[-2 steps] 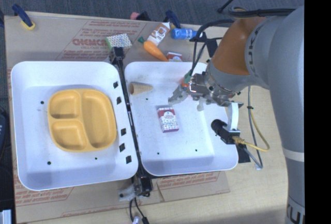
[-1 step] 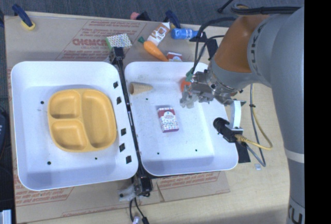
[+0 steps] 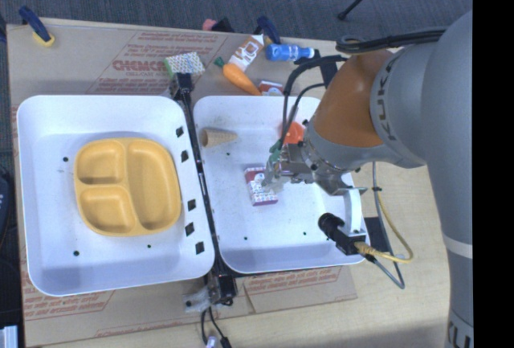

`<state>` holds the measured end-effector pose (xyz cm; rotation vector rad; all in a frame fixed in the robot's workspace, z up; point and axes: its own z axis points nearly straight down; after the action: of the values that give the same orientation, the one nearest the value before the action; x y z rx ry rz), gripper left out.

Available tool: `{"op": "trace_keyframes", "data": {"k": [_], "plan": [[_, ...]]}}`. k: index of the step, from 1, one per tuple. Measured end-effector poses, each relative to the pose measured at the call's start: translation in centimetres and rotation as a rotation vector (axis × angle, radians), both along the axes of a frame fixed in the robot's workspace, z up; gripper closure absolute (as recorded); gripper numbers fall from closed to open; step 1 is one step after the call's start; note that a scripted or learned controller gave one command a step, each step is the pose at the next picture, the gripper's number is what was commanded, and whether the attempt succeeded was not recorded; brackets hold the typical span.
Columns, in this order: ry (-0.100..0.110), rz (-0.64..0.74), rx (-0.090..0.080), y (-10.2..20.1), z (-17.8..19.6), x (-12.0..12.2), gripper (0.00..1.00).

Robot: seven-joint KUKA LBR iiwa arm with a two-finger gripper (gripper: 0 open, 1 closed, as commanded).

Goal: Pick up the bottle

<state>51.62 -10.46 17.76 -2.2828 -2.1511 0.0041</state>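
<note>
Hand (image 3: 277,169) low over right white bin (image 3: 241,254), above small red-white packet (image 3: 259,186); finger state: cannot tell. Blue-capped clear plastic bottle (image 3: 287,53) lies on table beyond bin's far rim, long axis left-right, up-view from hand, well apart.

yellow tray (image 3: 127,186), cone (image 3: 217,137), carrot (image 3: 240,79)

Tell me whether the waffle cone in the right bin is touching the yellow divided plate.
Apart. The camera view shows the waffle cone lying in the right bin near the divider, while the yellow plate sits in the left bin, with both bin rims between them.
</note>
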Motion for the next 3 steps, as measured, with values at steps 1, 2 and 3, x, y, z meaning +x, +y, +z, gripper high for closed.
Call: {"op": "trace_keyframes", "data": {"k": [1,2,3], "plan": [[0.000,0.308,0.002,3.3,1.4,-4.0,1.00],[-0.003,0.370,0.000,7.6,2.1,-4.0,1.00],[-0.004,0.694,0.000,12.4,2.8,-4.0,1.00]]}}
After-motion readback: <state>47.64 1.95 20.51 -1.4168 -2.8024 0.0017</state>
